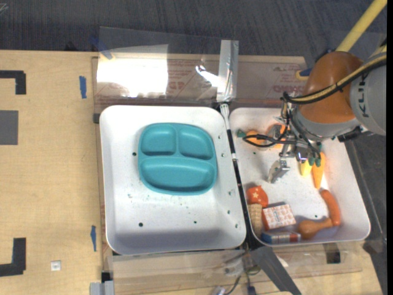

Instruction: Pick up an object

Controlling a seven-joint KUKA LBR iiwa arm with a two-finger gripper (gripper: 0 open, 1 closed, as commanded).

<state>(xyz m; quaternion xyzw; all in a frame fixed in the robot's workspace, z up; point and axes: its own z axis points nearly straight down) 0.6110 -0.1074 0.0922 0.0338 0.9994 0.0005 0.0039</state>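
My gripper [279, 172] hangs over the middle of the right bin [356, 192], its metal fingers pointing down and slightly left with nothing seen between them. A carrot [316, 169] with a green top lies just right of the fingers. An orange sausage-shaped toy [331, 206] and a brown piece [312, 227] lie at the bin's lower right. A red-orange item [257, 195], a patterned box [277, 216] and a marker-like stick [279, 238] sit along the bin's lower left. Another orange piece [250, 134] lies at the upper left, partly under cables.
The left bin [123, 214] holds a teal divided plate [178, 157]. A clear plastic sheet and cardboard wall [184, 72] stand behind both bins. The arm's orange band [328, 91] looms over the right bin's top edge.
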